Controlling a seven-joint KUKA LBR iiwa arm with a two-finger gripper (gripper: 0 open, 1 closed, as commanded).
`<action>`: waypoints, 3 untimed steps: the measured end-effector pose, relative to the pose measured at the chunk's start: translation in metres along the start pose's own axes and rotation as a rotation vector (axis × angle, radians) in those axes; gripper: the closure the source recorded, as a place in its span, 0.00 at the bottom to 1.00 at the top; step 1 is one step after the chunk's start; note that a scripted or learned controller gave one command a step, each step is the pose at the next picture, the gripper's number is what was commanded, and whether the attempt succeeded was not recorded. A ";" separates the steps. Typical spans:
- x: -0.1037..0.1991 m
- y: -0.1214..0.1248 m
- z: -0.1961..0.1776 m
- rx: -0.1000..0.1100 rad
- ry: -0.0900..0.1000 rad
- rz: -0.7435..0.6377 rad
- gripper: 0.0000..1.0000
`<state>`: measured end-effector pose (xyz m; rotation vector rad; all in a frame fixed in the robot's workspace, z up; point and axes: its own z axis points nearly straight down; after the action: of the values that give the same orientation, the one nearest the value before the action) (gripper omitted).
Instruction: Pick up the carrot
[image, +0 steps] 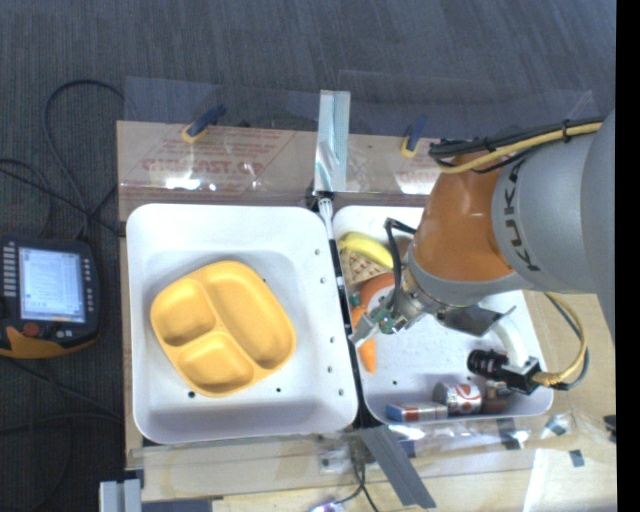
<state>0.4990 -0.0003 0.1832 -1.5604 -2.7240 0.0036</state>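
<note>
Dark grey carpet surrounds my tabletop (230, 160), a brown board with clear sheeting clipped along its far edge, and a teach pendant (48, 290) lies off to the left on the floor with its cable looping behind. Two white bins sit side by side: the left bin (150, 400) holds a yellow divided plate (222, 325), and the right bin (440, 350) is where I am working.

My tool (384, 318) is down at the left wall of the right bin, and I cannot tell how it stands, since my wrist covers most of it. The carrot (367, 352) lies just below the tool against the divider between the bins, its orange tip poking out. A banana (364, 248) lies just behind, with something orange-red beside it that I cannot identify, and a marker-like thing (420, 410) and a small bottle (466, 397) rest near the front wall.

My worry is the wall: the carrot is so tight against it that I could catch the rim or pinch only the tapered end, and it may slip free. The crowded neighbours could also be nudged or grabbed instead.
</note>
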 end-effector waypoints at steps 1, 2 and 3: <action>-0.001 0.000 -0.009 0.001 -0.001 0.000 1.00; 0.055 0.027 -0.024 -0.003 -0.002 -0.226 1.00; 0.016 -0.005 -0.126 -0.004 -0.005 -0.514 1.00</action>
<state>0.4869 0.0113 0.3091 -0.8180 -3.0373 0.0008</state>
